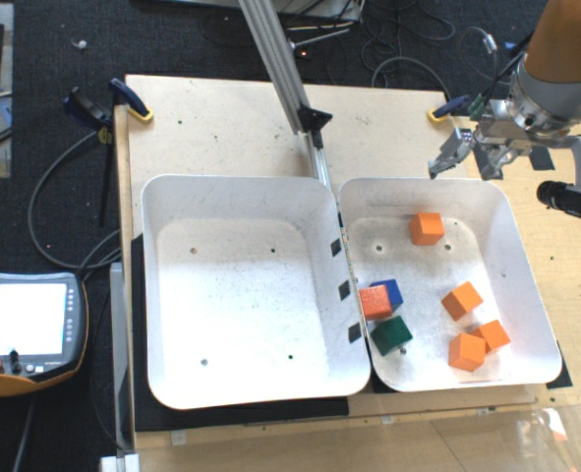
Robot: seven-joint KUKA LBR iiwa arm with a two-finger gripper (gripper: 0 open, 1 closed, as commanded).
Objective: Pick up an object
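Bins, two, shallow and white, side by side on a pale bench (221, 126).

Left bin (172, 214): bare speckled floor.

Right bin (511, 224), contents:
- orange block (428, 228), upper middle of the bin, alone, well apart from the others;
- orange-red block (375, 302) at the bin's left wall, touching a blue block (389, 290) partly hidden behind it;
- dark green block (391, 334) just below that pair, close to the left wall;
- orange block (461, 300), right of centre;
- two orange blocks at lower right, one larger (467, 351) and one smaller (495, 335), touching or nearly so, near the bin's lower right corner.

Gripper (472, 157): upper right of the frame, above the right bin's far rim, fingers spread apart with nothing between them. Grey arm with orange band (565, 28) runs off the top right corner.

Relation to jaws: the lone upper orange block lies nearest, below and slightly left of the gripper in the frame; all others lie further down the bin.

Open room: clear floor around the upper orange block on all sides and through the bin's centre. Blocks at the left wall and lower right corner are crowded by walls and neighbours.

Other: metal strut (280, 67) slanting from top centre to the gap between bins; teach pendant (29, 332) at lower left.
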